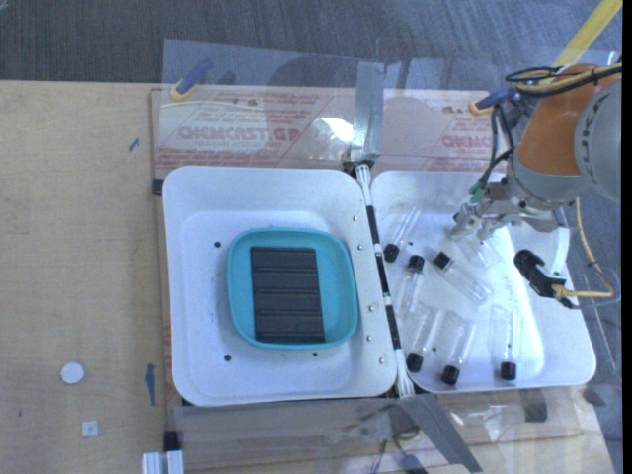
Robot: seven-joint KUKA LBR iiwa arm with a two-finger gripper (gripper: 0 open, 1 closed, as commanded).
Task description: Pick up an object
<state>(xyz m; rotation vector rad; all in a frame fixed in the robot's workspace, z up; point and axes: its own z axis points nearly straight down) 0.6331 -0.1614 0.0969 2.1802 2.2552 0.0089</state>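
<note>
I log: right bin (563,363), clear vials with black caps (434,329) scattered across its floor. Gripper (481,215) over the bin's upper part, right of frame centre; finger state I cannot tell. Left bin (188,265): teal tray (292,286) holding dark ribbed block (286,294).

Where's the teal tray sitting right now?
The teal tray lies in the left bin, near its centre, holding a dark ribbed block.

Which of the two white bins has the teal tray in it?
The left bin. It holds the teal tray with a dark ridged insert; the right bin holds clear black-capped vials.
</note>
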